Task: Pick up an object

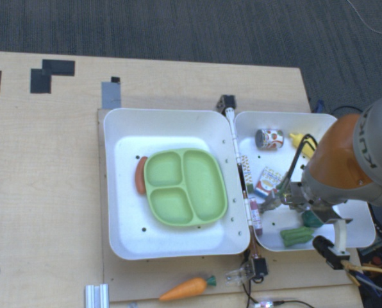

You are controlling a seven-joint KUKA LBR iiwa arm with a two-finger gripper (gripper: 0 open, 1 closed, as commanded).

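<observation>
My gripper (pixel 272 202) hangs low over the right bin (pixel 319 122), near its left wall, with the orange-banded arm reaching in from the right. Just above the gripper lies a small colourful packet (pixel 266 180). Below and right of it are a light green piece (pixel 296 237) and a darker green piece (pixel 311 220), partly under the wrist. At the far end of the bin, a small printed can (pixel 269 138) lies on its side beside a yellow object (pixel 298 138). I see nothing between the fingers.
The left bin (pixel 124 191) holds a green three-part plate (pixel 184 187) with a red-orange sausage (pixel 140 175) along its left edge. A toy carrot (pixel 186 289) lies on the bench in front of the bins. The divider between the bins is close to the gripper's left.
</observation>
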